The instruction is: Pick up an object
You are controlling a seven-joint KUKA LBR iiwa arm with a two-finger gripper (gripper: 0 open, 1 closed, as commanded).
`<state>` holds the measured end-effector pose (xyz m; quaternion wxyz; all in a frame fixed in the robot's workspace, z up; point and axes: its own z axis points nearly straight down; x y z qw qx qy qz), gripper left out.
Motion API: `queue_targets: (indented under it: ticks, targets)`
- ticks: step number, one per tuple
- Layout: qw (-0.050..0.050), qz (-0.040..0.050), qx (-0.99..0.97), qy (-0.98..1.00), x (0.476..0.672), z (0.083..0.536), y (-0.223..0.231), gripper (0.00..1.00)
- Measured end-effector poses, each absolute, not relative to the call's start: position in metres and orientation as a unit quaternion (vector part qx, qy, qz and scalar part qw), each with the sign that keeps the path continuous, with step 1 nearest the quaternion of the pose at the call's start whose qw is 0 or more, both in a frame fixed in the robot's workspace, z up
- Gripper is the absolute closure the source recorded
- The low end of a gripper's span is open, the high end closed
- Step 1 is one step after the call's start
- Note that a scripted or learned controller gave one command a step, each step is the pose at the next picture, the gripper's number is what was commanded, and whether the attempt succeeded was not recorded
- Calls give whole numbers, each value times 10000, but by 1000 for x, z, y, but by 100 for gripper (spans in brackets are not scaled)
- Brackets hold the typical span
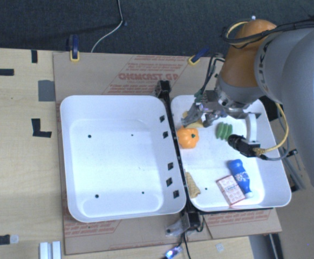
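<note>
Right now the gripper (pixel 193 116) hangs low in the upper left part of the right bin (pixel 270 198), just above and to the right of the orange ball-like object (pixel 188 138), which sits against the divider between the two bins. Whether the gripper's jaws are spread or closed cannot be told from this slanted view; nothing can be seen held between them. A green ridged object (pixel 224 130) lies just right of the gripper, and farther down toward the lower right of the frame are a blue bottle-shaped item (pixel 240 176), a small red and white card or packet (pixel 230 190), and a tan cone-like piece (pixel 192 184) near the divider. The left bin (pixel 70 161) fills the centre left of the frame. To do this step well, I would judge the orange object the natural target: the gripper should centre over it before descending, since a round thing tends to roll or squirt out if pinched off-centre. The divider wall close on its left leaves little room on that side, so closing along the wall's direction seems safer.
</note>
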<state>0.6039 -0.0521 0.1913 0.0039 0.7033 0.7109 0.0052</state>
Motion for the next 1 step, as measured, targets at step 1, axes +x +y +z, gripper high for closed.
queue_targets:
  ticks: [1]
  targets:
    - [-24, -7, 7046, 7096, 568, 184, 8, 100]
